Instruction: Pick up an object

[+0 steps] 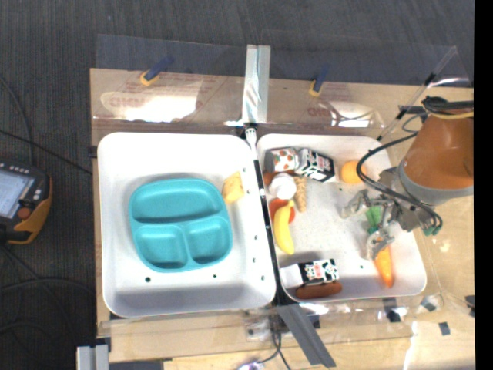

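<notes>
Orange carrot lies in the right bin, near its front right corner, with its green top under my pincer. I cannot tell the pincer's state; nothing shows plainly in its grip. A banana lies along that bin's left wall. The left bin holds a teal divided tray.

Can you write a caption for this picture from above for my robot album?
Robot gripper hovers over a carrot in the toy-food bin, beside a teal tray.
</notes>
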You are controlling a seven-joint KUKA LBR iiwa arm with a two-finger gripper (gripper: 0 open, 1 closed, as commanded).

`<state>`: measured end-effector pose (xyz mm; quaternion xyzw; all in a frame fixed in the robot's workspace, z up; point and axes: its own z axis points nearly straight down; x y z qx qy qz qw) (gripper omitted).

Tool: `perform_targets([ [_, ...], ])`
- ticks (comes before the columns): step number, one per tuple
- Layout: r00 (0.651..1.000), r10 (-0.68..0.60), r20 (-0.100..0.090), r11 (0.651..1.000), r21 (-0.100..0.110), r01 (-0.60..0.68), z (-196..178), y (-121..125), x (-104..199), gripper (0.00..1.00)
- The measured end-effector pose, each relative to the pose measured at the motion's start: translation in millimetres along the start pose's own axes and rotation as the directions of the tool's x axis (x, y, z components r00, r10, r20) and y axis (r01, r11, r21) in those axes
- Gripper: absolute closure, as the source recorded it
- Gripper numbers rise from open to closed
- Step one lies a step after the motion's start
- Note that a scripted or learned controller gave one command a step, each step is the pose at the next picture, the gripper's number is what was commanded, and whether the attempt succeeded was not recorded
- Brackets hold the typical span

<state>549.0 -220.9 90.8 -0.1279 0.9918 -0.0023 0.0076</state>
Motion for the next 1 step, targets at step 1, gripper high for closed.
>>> perform_targets([
  [1,0.994,-0.106,0.002,0.994,0.002,0.106,-0.6,3.3,14.4,0.0],
])
